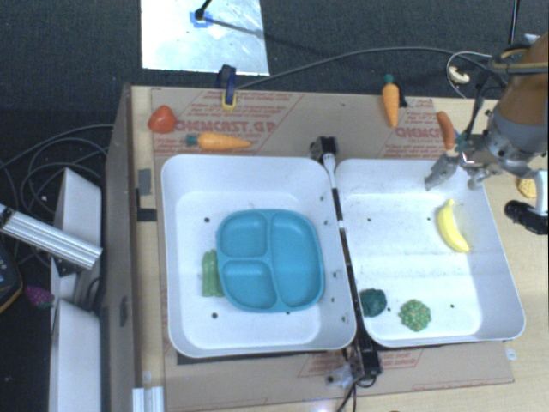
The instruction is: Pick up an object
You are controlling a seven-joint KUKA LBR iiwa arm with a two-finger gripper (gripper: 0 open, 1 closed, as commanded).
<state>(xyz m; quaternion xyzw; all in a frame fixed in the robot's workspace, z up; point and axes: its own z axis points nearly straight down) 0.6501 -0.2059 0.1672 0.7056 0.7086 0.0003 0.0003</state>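
- Hovering over the right bin's (493, 256) far right corner, my gripper (459, 170) has its fingers spread, pinching nothing.
- The banana (451, 226) lies just nearer me than the gripper, by the bin's right wall, long axis running far-to-near.

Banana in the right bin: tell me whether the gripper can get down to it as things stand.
Probably yes. The banana lies alone on the right bin's floor, nothing on or against it, and the gripper hangs just above and behind it.
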